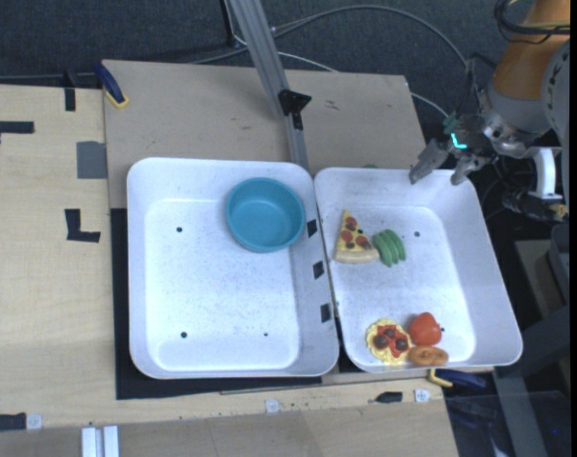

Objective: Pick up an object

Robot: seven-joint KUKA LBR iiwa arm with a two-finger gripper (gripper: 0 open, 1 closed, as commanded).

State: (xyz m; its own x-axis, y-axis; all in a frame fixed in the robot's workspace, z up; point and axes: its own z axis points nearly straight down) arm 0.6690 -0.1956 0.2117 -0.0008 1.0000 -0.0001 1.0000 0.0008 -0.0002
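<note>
Green toy (389,247) (right bin (479,246)) lies well below open fingers (420,171)

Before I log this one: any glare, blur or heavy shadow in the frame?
Camera view: soft even light, no glare on the white bins; blue bowl and pizza slice reasonably sharp; the gripper at the right bin's far corner is slightly soft.

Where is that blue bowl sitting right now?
The blue bowl sits in the left bin, in its far right corner, close to the divide from the bin holding the pizza slice.
</note>
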